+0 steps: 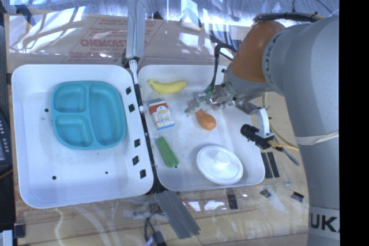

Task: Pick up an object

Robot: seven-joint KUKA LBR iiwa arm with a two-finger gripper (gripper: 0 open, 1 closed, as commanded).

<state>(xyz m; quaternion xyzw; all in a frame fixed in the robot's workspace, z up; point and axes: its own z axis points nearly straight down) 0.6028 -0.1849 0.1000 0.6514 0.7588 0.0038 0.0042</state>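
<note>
The KUKA arm (pixel 300 72), grey with an orange band, reaches in over the right bin (pixel 173 181), one of two shallow white bins on the worktop. The left bin (pixel 29 170) holds a blue divided plate (pixel 88 114). The right bin serves as the landmark: a white lidded bowl (pixel 219 164) sits in its near right corner, a yellow banana (pixel 168 86) lies along its far wall, a green pickle-like piece (pixel 168 152) rests near its left wall toward the front, a small red-and-white carton (pixel 161 114) lies just behind that piece, and a small orange piece of toy food (pixel 206 120) sits close to the bin's middle.

The gripper (pixel 202 102) hangs over the bin's middle, just above the orange piece, the likeliest object to be picked. Whether the jaws are apart or closed cannot be told; nothing is seen between them.

For a sound grasp, the jaws would best be centred over the orange piece, set across its narrow width, and lowered almost to the bin floor before closing, since a rounded, smooth item may squirt out of an off-centre pinch.
</note>
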